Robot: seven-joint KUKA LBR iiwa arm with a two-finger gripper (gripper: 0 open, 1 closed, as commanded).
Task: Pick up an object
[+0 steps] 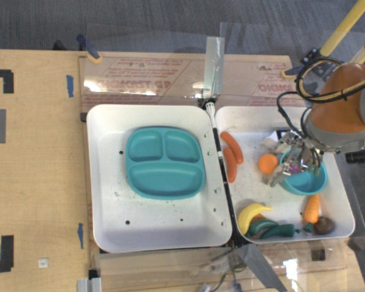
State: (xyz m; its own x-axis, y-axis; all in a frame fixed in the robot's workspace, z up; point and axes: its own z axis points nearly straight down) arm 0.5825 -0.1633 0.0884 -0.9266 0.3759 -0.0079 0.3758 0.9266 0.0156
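In the camera view, you see the gripper point(297, 161) low in the right bin point(344, 221), over the near rim of the blue bowl point(305, 182), and just right of the small orange ball point(267, 163). Whether it is open or closed I cannot tell, because the metal parts there are a tangle, and nothing can be seen gripped. The ball is the closest thing to pick: it looks light, smooth and round, so it may roll or slip away; take it across its middle. The bowl looks stiff and thin, and I think you could pinch it by the rim. Further from the gripper lie the two sausages point(232, 152) by the divider, the banana point(253, 215) and the carrot point(312, 208) at the front. The teal tray point(165, 162) sits alone in the left bin point(103, 181), well apart.
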